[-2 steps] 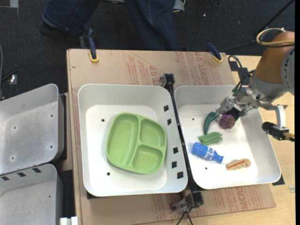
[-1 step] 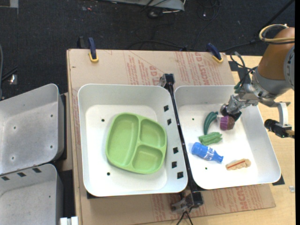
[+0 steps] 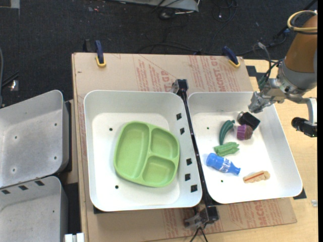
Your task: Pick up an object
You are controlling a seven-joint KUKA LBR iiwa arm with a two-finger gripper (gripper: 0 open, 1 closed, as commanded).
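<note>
The right bin (image 3: 285, 150) holds several small items: a purple piece (image 3: 244, 131), a dark green curved piece (image 3: 225, 129), a light green leafy piece (image 3: 226, 148), a blue bottle (image 3: 222, 164) and a tan and red stick (image 3: 256, 176). My gripper (image 3: 249, 118) hangs over the bin's far right part, its black tip just above and beside the purple piece. The grey arm with its orange band (image 3: 303, 44) comes in from the upper right. Nothing can be seen held.
The left bin (image 3: 96, 135) bears a light green divided plate (image 3: 147, 154). A black divider (image 3: 189, 135) runs between the bins. Blue and yellow clamps (image 3: 100, 54) hold the cardboard at the back. Grey metal trays (image 3: 30, 135) lie at the left.
</note>
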